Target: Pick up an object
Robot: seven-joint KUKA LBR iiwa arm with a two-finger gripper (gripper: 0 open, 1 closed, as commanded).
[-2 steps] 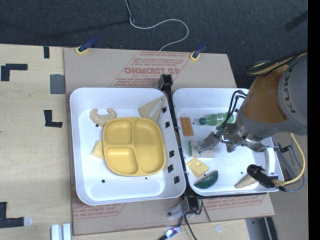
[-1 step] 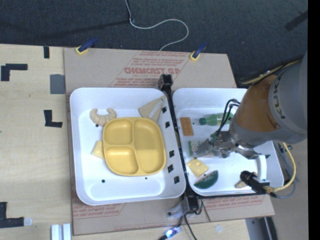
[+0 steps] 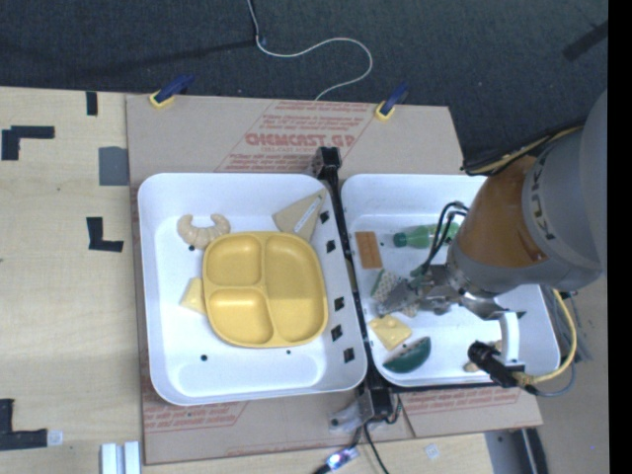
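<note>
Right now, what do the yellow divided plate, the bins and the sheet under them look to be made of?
The yellow divided plate looks like moulded plastic, matte: one even colour, with soft rounded ridges between compartments. The bins look like thin white plastic, slightly glossy, with rounded corners and smooth rims. The sheet looks like corrugated cardboard: flat brown, with red printing, though its edge is too small to confirm.

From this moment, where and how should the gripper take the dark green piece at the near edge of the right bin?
Probably across the narrow width of the dark green piece, at its middle, coming straight down. It lies flat and elongated, so its short axis suits the gripper. The yellow wedge sits close above it, so keep clear of that side.
</note>
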